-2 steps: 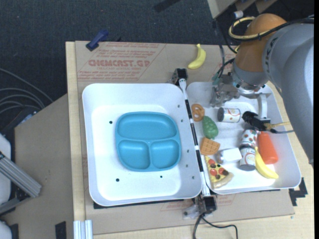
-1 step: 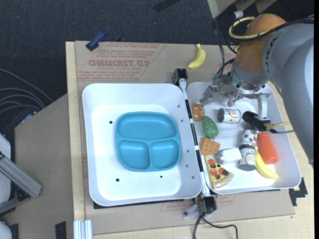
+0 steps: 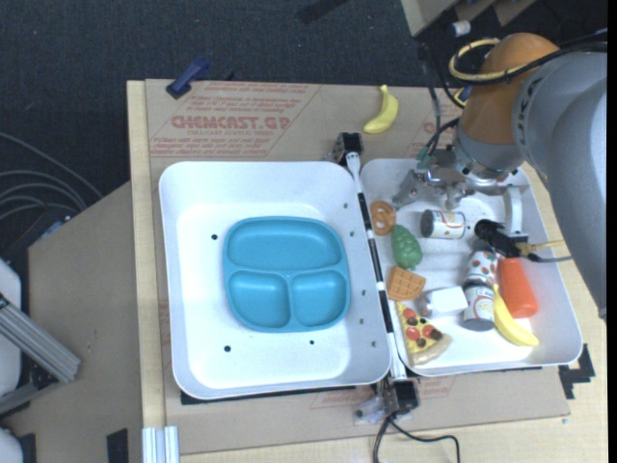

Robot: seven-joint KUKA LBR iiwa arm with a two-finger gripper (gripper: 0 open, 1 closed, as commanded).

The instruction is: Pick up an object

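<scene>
The right bin [image 3: 554,340] holds several toy foods: a pretzel [image 3: 383,216], a green pickle-like piece [image 3: 407,249], a small lying can [image 3: 444,224], a waffle [image 3: 407,284], a pizza slice [image 3: 421,334], a white block [image 3: 446,302], an upright can [image 3: 477,292], an orange piece [image 3: 518,287] and a banana [image 3: 514,326]. My gripper [image 3: 440,177] hangs low over the bin's far end, just above the small can and right of the pretzel. I see nothing held in it.
The left bin [image 3: 183,258] carries a blue divided plate [image 3: 285,272]. A second banana [image 3: 382,112] lies on the cardboard behind the bins, and a blue object [image 3: 188,78] at the bench's far left corner. The grey arm [image 3: 569,104] covers the right bin's far right.
</scene>
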